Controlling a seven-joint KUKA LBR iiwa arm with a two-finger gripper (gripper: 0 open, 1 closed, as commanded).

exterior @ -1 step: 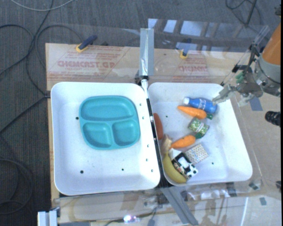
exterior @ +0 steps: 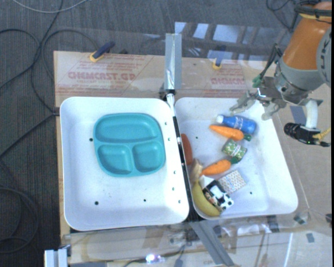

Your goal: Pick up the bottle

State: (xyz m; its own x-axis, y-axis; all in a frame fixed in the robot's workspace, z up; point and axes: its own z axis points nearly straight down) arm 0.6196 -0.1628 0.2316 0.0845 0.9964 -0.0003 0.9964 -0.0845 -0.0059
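The bottle (exterior: 239, 123) is blue with a white cap and lies on its side near the back of the right bin (exterior: 278, 171), resting against an orange carrot (exterior: 226, 131). My gripper (exterior: 250, 110) hangs over the bin's back right part, just above and to the right of the bottle. Its fingers (exterior: 265, 113) are spread open with nothing between them.
The right bin also holds a second carrot (exterior: 217, 167), a green packet (exterior: 234, 149), a banana (exterior: 204, 199), a brown sausage (exterior: 186, 146), a checkered piece (exterior: 232, 179) and a black-and-white toy (exterior: 218, 196). A teal divided plate (exterior: 130, 143) lies in the left bin (exterior: 78, 204).
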